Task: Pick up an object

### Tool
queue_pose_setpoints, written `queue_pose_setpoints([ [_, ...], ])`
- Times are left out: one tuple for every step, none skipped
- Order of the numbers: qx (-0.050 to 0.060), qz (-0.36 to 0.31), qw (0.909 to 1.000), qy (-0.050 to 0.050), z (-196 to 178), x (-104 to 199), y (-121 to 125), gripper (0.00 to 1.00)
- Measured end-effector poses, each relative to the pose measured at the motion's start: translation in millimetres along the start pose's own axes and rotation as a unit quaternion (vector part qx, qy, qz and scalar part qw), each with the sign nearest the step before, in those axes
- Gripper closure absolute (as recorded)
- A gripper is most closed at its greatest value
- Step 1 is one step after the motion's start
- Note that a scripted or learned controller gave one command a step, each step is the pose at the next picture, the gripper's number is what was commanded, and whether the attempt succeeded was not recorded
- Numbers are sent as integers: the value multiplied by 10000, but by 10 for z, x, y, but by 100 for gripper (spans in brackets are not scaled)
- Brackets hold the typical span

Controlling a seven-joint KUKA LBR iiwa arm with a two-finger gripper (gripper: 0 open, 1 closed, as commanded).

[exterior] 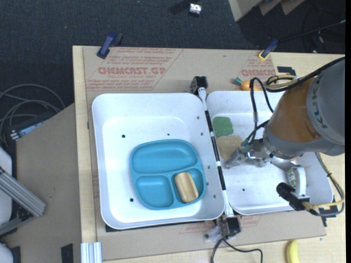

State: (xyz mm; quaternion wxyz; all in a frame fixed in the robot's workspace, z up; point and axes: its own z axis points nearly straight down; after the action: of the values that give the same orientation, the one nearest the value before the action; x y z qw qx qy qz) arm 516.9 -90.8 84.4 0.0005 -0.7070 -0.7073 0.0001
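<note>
Camera view
Landmark: the black clamp bar (214,147) that runs between the two white bins; every place below is given from it.
Worktop (131,70): brown board printed with red lettering, carrying both bins side by side.
Left bin (109,119): touches the bar on its left side; it holds a blue divided tray (159,163).
Tray: lies left of the bar, near its lower half, flat on the bin floor, with three compartments.
Tan block (186,186): rounded, lying in the tray's lower right compartment, just left of the bar's lower end.
Right bin (263,201): touches the bar on its right side.
Green pad (222,126): flat on the right bin's floor, just right of the bar's upper half.
Tan patch (229,145): a flat, pale brown thing just below the green pad, just right of the bar's middle.
Arm (299,116): reaches in from the right, over the right bin, its orange band above the wrist, wrist angled down and towards the bar.
Gripper (237,158): low over the right bin's floor, just right of the bar's middle, beside the tan patch's lower edge.
Fingers: too small and blurred to judge, so I cannot tell how far apart they stand or whether anything is between them.
Cables (258,100): black, looping from the wrist above the right bin.
</note>
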Motion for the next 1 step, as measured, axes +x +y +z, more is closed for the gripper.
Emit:
queue_pose_setpoints([
  [-23,-3,10000,-7,-1497,-67,1154,0],
])
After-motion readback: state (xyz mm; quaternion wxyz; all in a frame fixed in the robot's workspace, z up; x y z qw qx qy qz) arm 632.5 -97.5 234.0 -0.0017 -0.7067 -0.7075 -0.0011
